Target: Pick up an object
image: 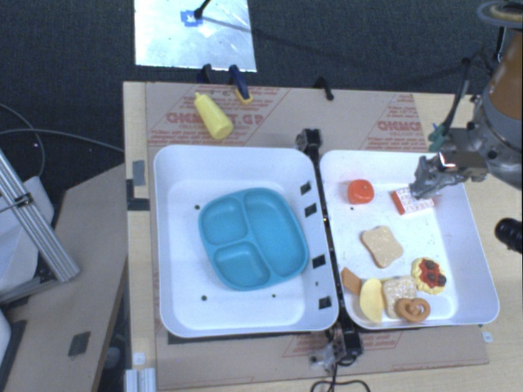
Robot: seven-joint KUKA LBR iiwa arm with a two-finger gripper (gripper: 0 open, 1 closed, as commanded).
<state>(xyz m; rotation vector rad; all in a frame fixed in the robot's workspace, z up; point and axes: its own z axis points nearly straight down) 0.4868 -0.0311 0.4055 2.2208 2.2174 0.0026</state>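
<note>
My gripper (426, 183) hangs over the far right part of the right bin (466, 219), just above a small red and white block (412, 202). The block lies on the bin floor under the fingertips. To the left of it sits a red tomato-like piece (360, 191). A slice of bread (382, 246) lies near the bin's middle. Along the front edge lie a brown sausage piece (351, 281), a yellow piece (372, 300), a cracker (400, 289), a small pretzel (413, 309) and a yellow tart with red berries (429, 274).
The left bin (180, 219) holds a blue divided plate (252, 238). A yellow bottle (213, 115) lies on the cardboard behind the bins. A black divider (320, 227) runs between the two bins. A metal frame (33, 227) stands at the left.
</note>
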